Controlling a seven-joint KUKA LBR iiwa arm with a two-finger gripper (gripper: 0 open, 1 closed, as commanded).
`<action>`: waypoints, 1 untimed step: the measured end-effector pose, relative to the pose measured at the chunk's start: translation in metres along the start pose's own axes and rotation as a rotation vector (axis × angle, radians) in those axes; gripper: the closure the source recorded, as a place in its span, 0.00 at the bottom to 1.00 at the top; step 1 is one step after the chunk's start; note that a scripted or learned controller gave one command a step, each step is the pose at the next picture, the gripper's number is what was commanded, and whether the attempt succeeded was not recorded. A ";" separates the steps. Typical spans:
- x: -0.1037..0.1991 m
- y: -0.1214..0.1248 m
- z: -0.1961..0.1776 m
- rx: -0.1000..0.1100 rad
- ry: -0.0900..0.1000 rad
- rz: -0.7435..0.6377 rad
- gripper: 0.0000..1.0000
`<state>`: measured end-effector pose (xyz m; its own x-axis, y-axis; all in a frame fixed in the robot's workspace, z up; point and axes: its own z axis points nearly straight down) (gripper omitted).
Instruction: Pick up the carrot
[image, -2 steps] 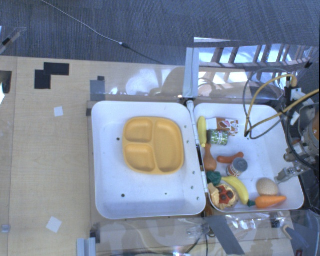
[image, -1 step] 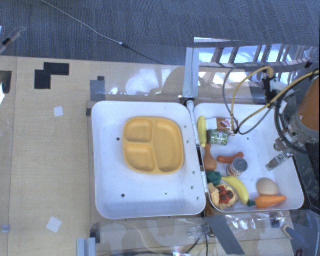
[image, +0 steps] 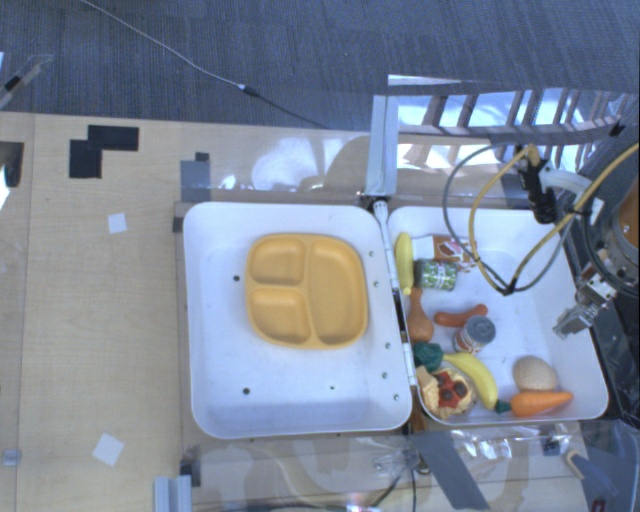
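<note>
Pale wood worktop (image: 90, 330) carries two white bins side by side, left bin (image: 215, 400) and right bin (image: 590, 395). Nearest us in the right bin lies the carrot (image: 541, 402), flat along the front wall, green top pointing left. Just behind the carrot sits a beige potato (image: 536, 374); left of the carrot, a banana (image: 474, 373) touches its green tip. Farther from the carrot, a can (image: 477, 333), a sausage (image: 460, 317) and a green tin (image: 435, 274). Yellow divided plate (image: 304, 289) sits in the left bin. Gripper (image: 583, 306) hangs above and right of the carrot, well apart from it; whether its fingers are spread, I cannot tell.
</note>
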<state>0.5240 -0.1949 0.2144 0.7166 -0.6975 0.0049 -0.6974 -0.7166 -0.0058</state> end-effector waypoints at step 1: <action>0.038 -0.036 -0.097 0.003 0.004 -0.348 1.00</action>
<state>0.5756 -0.1962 0.3120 0.9116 -0.4108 0.0114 -0.4108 -0.9117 -0.0056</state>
